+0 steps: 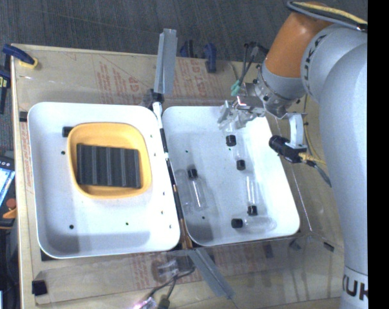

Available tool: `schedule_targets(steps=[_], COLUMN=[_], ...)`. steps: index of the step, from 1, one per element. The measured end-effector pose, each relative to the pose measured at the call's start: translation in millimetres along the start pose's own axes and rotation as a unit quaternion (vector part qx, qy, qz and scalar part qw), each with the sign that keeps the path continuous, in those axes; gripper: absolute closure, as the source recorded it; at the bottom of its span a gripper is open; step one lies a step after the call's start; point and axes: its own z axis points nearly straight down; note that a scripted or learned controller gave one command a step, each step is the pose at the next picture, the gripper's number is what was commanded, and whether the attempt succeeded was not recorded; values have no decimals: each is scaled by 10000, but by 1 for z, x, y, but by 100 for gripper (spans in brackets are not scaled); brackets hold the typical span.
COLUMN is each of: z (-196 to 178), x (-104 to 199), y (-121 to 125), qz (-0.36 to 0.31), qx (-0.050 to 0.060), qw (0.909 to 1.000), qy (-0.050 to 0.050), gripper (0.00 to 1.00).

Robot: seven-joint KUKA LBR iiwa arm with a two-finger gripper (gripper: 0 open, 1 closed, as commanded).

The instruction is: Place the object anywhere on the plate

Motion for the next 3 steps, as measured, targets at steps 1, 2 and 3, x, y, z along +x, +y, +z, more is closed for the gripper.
schedule_targets(steps=[1, 2, 3], z=[-11, 18, 18], x=[55, 174, 173], y=[-9, -31, -31], qz=[-1361, -1783, -1776], qx=[21, 15, 12], qw=[9907, 9840, 9841], qy=[5, -3, -4], gripper=[100, 100, 0])
